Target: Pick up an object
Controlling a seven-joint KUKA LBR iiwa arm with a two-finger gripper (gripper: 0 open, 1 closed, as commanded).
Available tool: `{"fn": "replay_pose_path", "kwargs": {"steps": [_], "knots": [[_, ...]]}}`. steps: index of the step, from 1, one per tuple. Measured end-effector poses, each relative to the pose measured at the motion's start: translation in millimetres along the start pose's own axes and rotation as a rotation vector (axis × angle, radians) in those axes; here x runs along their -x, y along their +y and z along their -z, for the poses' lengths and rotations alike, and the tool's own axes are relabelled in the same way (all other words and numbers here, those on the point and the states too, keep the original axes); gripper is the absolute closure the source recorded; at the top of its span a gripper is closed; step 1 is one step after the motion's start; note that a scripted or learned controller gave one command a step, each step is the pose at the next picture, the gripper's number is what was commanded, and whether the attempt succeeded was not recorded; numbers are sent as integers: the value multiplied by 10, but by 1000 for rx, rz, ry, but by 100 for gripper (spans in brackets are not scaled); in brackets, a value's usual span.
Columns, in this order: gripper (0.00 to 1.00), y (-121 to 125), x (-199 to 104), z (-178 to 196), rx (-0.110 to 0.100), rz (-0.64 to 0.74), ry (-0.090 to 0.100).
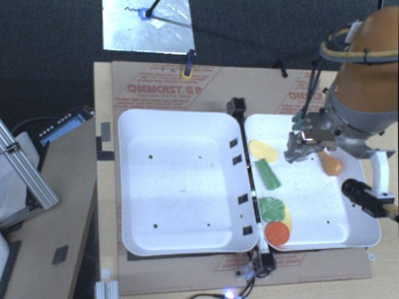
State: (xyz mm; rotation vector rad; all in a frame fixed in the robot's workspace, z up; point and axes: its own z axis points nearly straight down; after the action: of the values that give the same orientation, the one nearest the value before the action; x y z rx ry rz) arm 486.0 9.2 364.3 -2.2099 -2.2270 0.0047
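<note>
We read this as approach: gripper (pixel 298 149) hovers in the right shallow white bin (pixel 358 238) (finger state, cannot tell), needing descent onto the green rectangular block (pixel 269 174).

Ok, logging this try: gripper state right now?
Gripper: above the right bin, near the yellow piece; open or shut cannot be told.

Around the two bins
A shiny metal sheet (pixel 148 17) lies behind the table (pixel 162 83); a yellow clamp (pixel 187 71) sits at its edge.

Bench (pixel 103 242): tan surface | printed cardboard sheet (pixel 206 83) lies on it | two white bins, left (pixel 181 185) and right (pixel 312 229), rest side by side on the sheet.
</note>
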Motion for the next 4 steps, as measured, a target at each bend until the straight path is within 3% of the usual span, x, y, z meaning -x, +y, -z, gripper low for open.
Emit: {"fn": "replay_pose_path", "kwargs": {"steps": [2, 4], "knots": [[100, 11, 124, -97, 7, -7, -1], [100, 7, 183, 469, 11, -4, -1]]}}
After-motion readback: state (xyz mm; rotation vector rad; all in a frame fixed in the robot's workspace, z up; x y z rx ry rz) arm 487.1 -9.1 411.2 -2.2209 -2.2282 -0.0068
